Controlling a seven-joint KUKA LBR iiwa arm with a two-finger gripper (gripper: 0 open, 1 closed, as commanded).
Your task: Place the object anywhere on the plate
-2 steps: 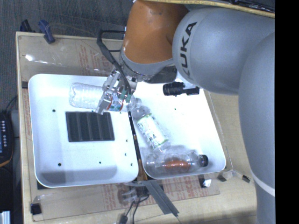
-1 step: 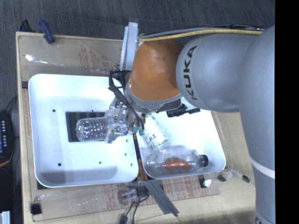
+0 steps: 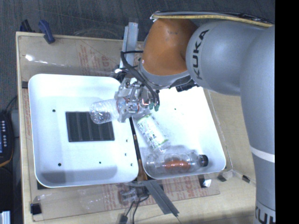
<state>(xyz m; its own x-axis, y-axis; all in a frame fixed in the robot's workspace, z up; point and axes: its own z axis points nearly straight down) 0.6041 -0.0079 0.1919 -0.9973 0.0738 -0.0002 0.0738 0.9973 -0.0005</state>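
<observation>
I judge task midway — clear bottle hangs at gripper over left bin, near dark plate, not resting on it. Release left. Finger state: I cannot tell — metal clutter and transparent plastic blur grip. Two more bottles lie in right bin.

I see the grey KUKA arm with its orange band reaching in from the right, wrist bent downward. Its metal two-finger gripper hangs low over the bench; I can't resolve its state.
</observation>
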